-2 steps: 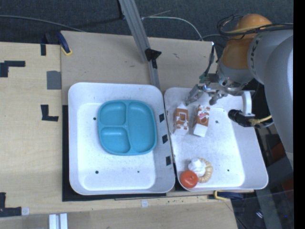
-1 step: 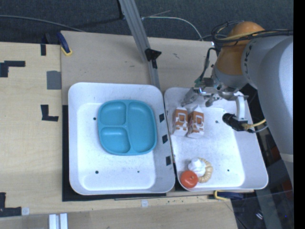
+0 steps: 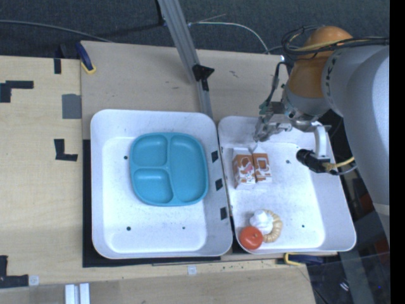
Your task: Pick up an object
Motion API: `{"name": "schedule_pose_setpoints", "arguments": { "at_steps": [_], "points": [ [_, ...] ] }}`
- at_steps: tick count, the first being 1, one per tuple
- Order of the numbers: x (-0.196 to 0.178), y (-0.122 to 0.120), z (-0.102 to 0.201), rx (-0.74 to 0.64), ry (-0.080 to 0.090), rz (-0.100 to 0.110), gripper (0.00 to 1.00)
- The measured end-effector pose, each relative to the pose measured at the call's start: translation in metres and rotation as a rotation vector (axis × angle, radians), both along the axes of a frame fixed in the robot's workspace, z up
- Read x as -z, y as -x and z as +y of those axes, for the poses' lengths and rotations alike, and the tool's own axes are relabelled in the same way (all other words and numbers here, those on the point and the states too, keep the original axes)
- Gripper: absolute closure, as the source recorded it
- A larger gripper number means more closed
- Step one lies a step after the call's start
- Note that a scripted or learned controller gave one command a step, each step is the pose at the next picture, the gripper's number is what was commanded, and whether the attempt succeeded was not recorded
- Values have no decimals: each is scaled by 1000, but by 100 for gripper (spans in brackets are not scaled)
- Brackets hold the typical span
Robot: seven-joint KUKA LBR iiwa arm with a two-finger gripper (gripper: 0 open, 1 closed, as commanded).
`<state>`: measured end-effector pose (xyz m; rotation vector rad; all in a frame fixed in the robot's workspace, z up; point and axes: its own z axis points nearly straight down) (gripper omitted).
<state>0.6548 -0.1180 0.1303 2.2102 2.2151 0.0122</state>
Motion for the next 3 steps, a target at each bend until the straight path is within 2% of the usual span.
{"name": "schedule_pose_setpoints", "arguments": {
  "at_steps": [1, 2, 3],
  "points": [
    [-57, 5, -7, 1, -2, 10, 100],
    [-111, 4, -7, 0, -2, 9, 100],
    [-113, 40, 37, -2, -5, 16, 100]
  ]
}}
